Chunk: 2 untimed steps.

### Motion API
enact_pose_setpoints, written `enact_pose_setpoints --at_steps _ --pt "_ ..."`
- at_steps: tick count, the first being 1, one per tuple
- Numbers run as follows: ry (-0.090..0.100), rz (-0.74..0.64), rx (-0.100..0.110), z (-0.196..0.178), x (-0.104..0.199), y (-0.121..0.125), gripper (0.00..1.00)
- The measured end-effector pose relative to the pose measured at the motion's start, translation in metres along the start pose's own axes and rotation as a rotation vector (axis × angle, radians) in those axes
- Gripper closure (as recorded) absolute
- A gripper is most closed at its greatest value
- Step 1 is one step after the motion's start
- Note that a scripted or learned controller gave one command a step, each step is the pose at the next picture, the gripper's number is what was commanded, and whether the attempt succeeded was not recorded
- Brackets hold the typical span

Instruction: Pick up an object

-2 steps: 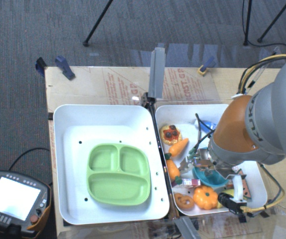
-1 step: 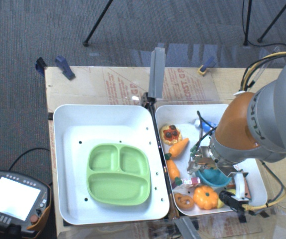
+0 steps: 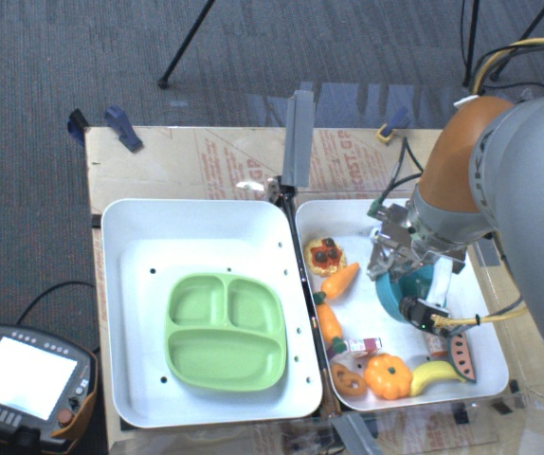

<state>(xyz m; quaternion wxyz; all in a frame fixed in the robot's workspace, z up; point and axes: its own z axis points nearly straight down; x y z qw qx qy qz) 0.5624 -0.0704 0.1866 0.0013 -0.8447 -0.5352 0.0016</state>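
My gripper (image 3: 389, 257) hangs low over the middle of the right bin (image 3: 495, 344), at the upper left rim of a teal bowl (image 3: 397, 297) that the wrist partly hides. An orange carrot (image 3: 340, 281) lies just left of the gripper, with a pizza-slice toy (image 3: 326, 254) above it. A second carrot (image 3: 329, 322) lies along the bin's left wall. Along the front of the bin sit an orange pumpkin (image 3: 388, 375), a banana (image 3: 438, 375), a watermelon slice (image 3: 462, 356) and a round reddish slice (image 3: 349, 380).
The left bin (image 3: 135, 245) holds a green divided plate (image 3: 225, 332). A small pink and white item (image 3: 367, 346) lies near the pumpkin. A grey post (image 3: 299, 140) stands behind the gap between the bins. A tablet (image 3: 26, 377) lies off the bench at lower left.
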Motion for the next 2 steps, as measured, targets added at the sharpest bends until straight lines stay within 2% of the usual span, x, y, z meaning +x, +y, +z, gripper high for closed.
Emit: enact_pose_setpoints --at_steps 1,2 --pt "-0.002 0.299 0.002 -0.033 0.006 0.018 1.00" --pt "0.000 0.099 -0.003 -0.107 -0.032 0.081 1.00"
